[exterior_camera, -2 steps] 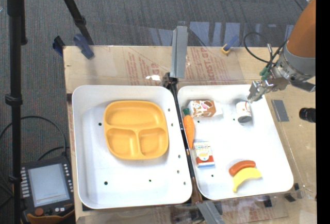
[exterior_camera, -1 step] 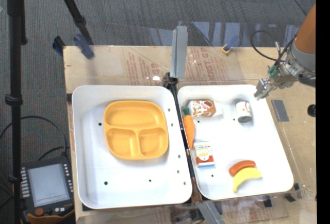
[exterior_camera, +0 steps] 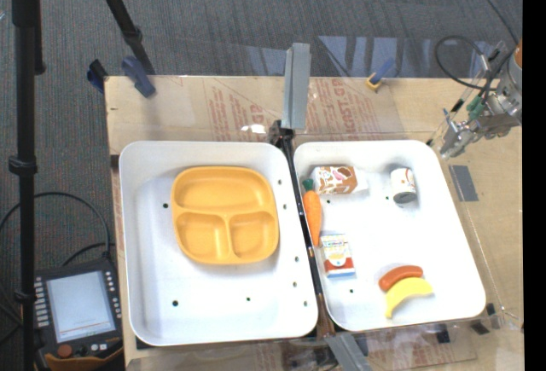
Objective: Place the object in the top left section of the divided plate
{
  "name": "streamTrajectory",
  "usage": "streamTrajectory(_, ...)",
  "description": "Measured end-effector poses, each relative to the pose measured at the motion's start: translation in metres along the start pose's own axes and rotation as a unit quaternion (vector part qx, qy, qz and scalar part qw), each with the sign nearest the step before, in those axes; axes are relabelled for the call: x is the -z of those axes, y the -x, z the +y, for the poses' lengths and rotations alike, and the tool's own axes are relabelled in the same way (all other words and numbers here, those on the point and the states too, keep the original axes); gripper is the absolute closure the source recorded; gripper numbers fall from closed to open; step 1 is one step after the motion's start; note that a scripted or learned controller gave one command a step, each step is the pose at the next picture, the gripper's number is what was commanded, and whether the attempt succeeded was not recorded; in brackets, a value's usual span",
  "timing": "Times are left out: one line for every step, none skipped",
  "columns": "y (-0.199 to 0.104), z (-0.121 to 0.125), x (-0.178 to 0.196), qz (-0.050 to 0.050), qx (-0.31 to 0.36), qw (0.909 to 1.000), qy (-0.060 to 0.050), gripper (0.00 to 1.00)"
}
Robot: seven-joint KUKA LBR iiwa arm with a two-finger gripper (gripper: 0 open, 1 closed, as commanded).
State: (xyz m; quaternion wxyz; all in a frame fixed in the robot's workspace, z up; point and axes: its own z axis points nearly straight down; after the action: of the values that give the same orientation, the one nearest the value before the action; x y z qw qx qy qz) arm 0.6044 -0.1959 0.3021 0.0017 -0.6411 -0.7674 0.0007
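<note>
A yellow divided plate (exterior_camera: 226,190) lies in the left bin (exterior_camera: 149,275), with one wide section at the far side and two smaller sections at the near side. In the right bin (exterior_camera: 452,258) lie a brown and white carton (exterior_camera: 337,180), an orange carrot (exterior_camera: 313,216), a small can (exterior_camera: 403,186), a small white and red box (exterior_camera: 338,256), a red sausage (exterior_camera: 401,276) and a yellow banana (exterior_camera: 407,296). My gripper (exterior_camera: 456,132) hangs outside the right bin's far right corner, away from every object. Nothing shows in it.
A grey upright post (exterior_camera: 297,92) stands behind the seam between the two bins. A blue clamp (exterior_camera: 136,75) sits at the bench's far left and a yellow clip (exterior_camera: 375,81) at the far edge. A teach pendant (exterior_camera: 78,310) lies off the bench at lower left.
</note>
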Motion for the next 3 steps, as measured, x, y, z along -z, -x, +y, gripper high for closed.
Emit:
streamTrajectory(0.017, 0.012, 0.001, -0.001, 0.027, 0.9996, 0.002, 1.00)
streamTrajectory(-0.006, 0.032, -0.021, 0.000, 0.027, 0.9996, 0.000, 1.00)
streamTrajectory(0.008, 0.041, 0.006, -0.001, 0.059, 0.9983, 0.002, 1.00)
